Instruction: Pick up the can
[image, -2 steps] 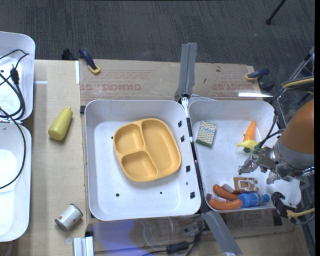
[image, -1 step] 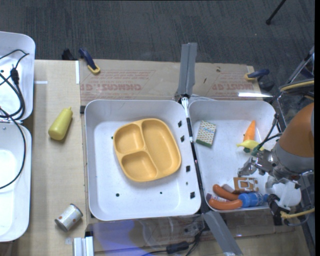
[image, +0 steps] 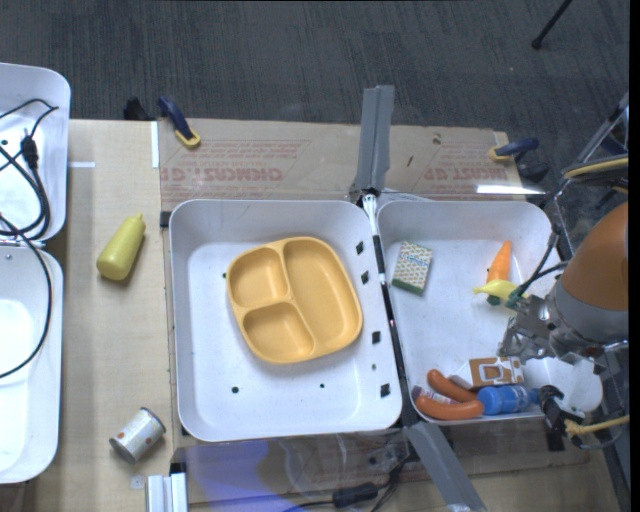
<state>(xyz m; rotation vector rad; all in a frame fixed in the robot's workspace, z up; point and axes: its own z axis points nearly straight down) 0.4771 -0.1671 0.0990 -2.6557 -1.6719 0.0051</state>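
The can (image: 137, 433), silver with a red-marked label, lies on its side on the wooden bench, outside both bins, just off the left bin's near-left corner. My gripper (image: 524, 338) hangs low over the right side of the right bin (image: 455, 225), far from the can. It sits above a small brown box (image: 495, 372) and close to a yellow toy (image: 497, 290). The arm's orange band (image: 606, 265) shows at the right edge.
A yellow divided plate (image: 294, 298) lies in the left bin (image: 200, 400). The right bin holds a green-white box (image: 412, 267), a carrot (image: 499, 262), a hot dog (image: 448, 395) and a blue bottle (image: 503, 400). A mustard bottle (image: 121, 248) lies on the bench at left.
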